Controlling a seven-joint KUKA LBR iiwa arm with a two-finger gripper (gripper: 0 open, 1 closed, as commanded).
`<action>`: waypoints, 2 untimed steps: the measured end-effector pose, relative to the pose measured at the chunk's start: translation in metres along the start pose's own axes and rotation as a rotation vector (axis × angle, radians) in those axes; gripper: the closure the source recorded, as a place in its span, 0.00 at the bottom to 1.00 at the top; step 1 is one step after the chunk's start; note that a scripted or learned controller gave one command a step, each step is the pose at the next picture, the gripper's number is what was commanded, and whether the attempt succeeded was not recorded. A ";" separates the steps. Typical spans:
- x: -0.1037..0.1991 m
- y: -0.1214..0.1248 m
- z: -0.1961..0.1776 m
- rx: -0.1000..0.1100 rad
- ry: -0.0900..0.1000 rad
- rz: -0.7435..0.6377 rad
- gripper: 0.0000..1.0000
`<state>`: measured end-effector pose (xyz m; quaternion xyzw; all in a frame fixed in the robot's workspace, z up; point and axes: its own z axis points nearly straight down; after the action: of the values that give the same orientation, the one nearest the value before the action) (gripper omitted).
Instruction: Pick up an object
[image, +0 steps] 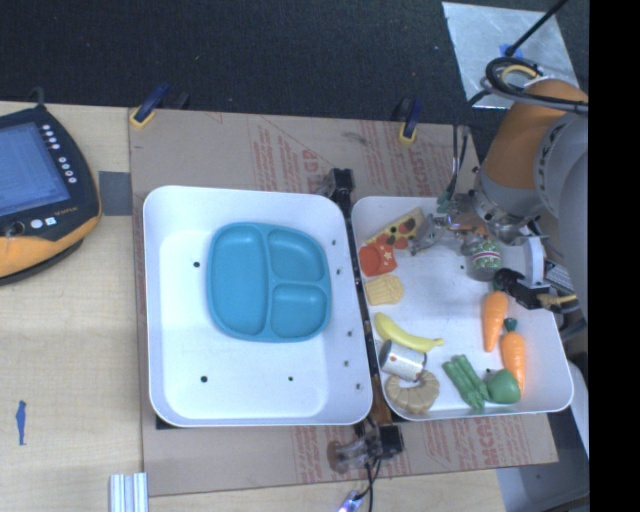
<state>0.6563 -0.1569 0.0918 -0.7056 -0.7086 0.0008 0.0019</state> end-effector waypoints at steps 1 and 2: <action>-0.028 0.002 0.000 0.002 0.017 -0.006 0.00; -0.035 -0.062 0.000 0.002 0.026 -0.013 0.00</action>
<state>0.5947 -0.1925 0.0924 -0.7008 -0.7132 -0.0076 0.0116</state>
